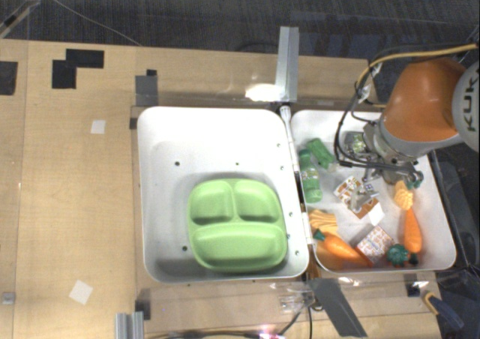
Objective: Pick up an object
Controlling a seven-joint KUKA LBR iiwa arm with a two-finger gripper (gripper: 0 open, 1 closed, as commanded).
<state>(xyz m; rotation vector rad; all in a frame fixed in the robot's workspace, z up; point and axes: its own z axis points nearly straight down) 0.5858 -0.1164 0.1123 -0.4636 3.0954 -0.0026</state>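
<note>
The right bin (447,253) holds several small items. A green bottle-like piece (318,153) lies at its upper left, with a paler green item (311,187) below it. One carrot (343,248) lies along the front and a second carrot (412,229) stands at the right. A red and white packet (375,240) sits between them. My gripper (367,193) hangs low over a small orange and white packet (349,190) near the bin's middle. The wrist with its orange band (420,101) covers the bin's upper right.
The left bin (161,142) holds a green divided tray (237,223) in its front half. A metal post (287,64) stands behind the wall between the bins. A yellow ridged item (322,219) and a yellow-orange piece (404,196) also lie in the right bin.
</note>
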